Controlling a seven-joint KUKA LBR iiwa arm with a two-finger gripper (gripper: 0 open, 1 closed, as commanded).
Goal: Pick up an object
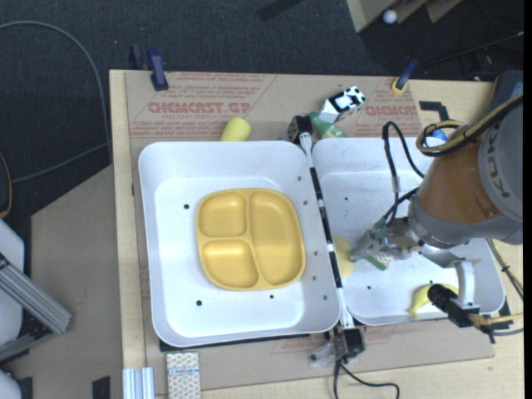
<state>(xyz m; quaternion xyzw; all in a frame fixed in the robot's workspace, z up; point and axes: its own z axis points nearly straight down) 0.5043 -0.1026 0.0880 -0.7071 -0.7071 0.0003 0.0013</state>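
The gripper (371, 251) is low in the right bin (366, 181) over a small yellow object (345, 263), its grasp state impossible to tell, so the pick looks unfinished, with another yellow piece (424, 298) nearby.

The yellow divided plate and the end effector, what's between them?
In the camera view, bare white floor of the left bin, then the black seam where both bins meet, lie between the yellow divided plate and the end effector.
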